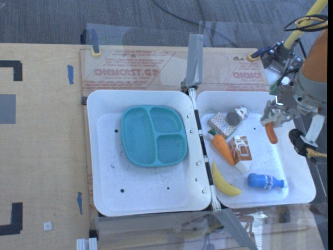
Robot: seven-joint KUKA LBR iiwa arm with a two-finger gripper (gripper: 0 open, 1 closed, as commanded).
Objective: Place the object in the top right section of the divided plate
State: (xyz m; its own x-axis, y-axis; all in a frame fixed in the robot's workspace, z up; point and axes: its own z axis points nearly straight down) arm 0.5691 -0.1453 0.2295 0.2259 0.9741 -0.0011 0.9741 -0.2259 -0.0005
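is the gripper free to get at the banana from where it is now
Probably yes. The banana lies flat by the right bin's left wall with nothing on top; the carrot sits apart above it. The gripper hovers over the same bin.

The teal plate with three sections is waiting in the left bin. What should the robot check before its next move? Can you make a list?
1. Teal three-section plastic plate sits flat in the left white bin: ok.
2. Top right section has room: ok.
3. Pincer over the right white bin: ok.
4. Small orange-red sausage-shaped toy lies just below the pincer: ok.
5. Toy held between fingers: cannot tell.
6. Orange toy carrot and yellow toy banana lie apart from that toy: ok.
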